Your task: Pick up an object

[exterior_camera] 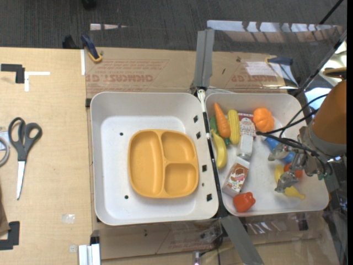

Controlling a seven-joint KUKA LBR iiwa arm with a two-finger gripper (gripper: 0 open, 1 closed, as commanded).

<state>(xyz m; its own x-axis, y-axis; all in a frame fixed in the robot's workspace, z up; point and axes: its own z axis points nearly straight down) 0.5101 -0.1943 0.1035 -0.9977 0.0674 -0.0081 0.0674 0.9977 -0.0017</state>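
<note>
My gripper (280, 171) hangs low over the right side of the right bin (309, 206), reaching in from the right. Its two fingers stand apart, so it is open. A small red-orange piece (293, 174) and a blue toy (274, 144) lie right by the fingers, but neither is clearly clamped. A yellow toy (295, 192) lies just below the gripper. Further left in the same bin are a carrot (222, 120), a corn cob (233, 126), an orange (263, 118), a banana (220, 149), a white bottle (245, 146), a small carton (236, 179) and a red pepper (244, 201).
The left bin (105, 148) holds a yellow divided plate (163, 163). Scissors (23, 142) lie on the wooden bench at the far left. Black cables (300, 115) run from the arm across the right bin's far corner.
</note>
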